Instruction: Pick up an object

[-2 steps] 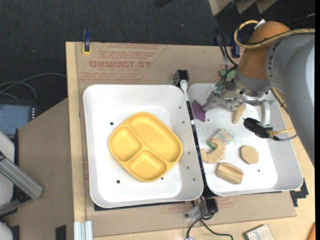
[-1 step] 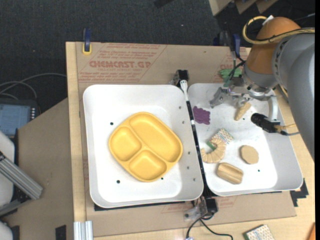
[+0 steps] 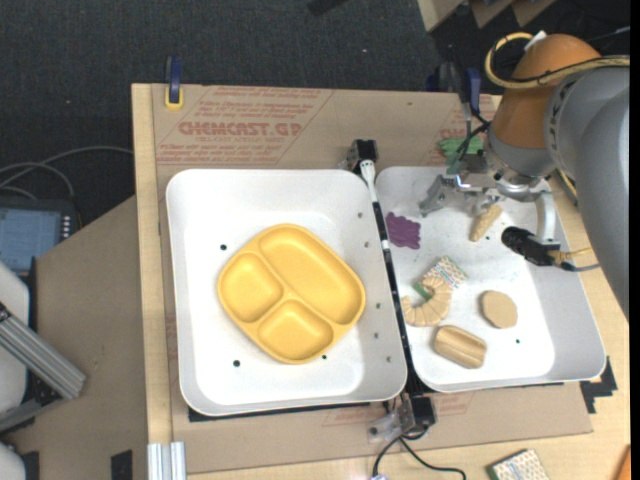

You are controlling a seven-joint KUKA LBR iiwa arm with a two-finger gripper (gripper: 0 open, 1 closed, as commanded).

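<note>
My gripper hangs low over the far end of the right bin, its fingers spread open. A small tan stick-shaped piece lies on the bin floor just beneath it, between the fingers and not gripped. Nearer the front lie a purple scrap, a patterned wrapped item, a curved tan piece, a round tan disc and a wooden block.
A yellow divided plate rests in the left bin. A black ridge separates the two bins. A black cable trails from the arm across the right bin's far right.
</note>
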